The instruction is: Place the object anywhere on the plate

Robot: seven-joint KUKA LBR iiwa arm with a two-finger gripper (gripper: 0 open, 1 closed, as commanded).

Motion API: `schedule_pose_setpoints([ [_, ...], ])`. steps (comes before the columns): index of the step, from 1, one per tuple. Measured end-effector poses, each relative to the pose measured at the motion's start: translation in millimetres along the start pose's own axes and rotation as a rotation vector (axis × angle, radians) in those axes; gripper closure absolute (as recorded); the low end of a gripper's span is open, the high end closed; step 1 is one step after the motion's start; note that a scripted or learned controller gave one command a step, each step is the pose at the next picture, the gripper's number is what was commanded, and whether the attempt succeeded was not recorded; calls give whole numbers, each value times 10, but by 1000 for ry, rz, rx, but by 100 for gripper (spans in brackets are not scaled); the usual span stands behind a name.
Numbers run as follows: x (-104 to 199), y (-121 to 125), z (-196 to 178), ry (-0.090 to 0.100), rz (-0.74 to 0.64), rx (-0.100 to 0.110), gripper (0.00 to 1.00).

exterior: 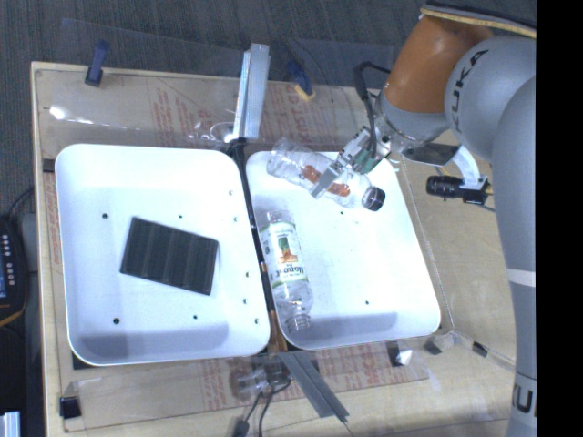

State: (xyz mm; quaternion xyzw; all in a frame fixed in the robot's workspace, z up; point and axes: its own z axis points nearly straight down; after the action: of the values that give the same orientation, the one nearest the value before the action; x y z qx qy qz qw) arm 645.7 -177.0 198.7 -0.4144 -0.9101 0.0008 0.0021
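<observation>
A dark ribbed rectangular plate (170,255) lies flat in the left bin (82,180). A clear plastic bottle (296,164) with a black cap and an orange label sits tilted near the back of the right bin (401,280). My gripper (326,180) reaches in from the right and is shut across the bottle's middle, with a grey finger (321,183) over its front. A second clear bottle (284,267), with a green and orange label, lies along the right bin's left wall.
A grey metal bar (250,89) stands behind the seam between the bins. Clamps (96,62) hold the bench's back edge. The arm's orange band (428,57) hangs over the right bin's back right corner.
</observation>
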Motion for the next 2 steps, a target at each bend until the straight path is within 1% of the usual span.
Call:
schedule_pose_setpoints([
  [1,-77,-337,-744,0,138,0,100],
  [2,74,221,-763,1,180,1,100],
])
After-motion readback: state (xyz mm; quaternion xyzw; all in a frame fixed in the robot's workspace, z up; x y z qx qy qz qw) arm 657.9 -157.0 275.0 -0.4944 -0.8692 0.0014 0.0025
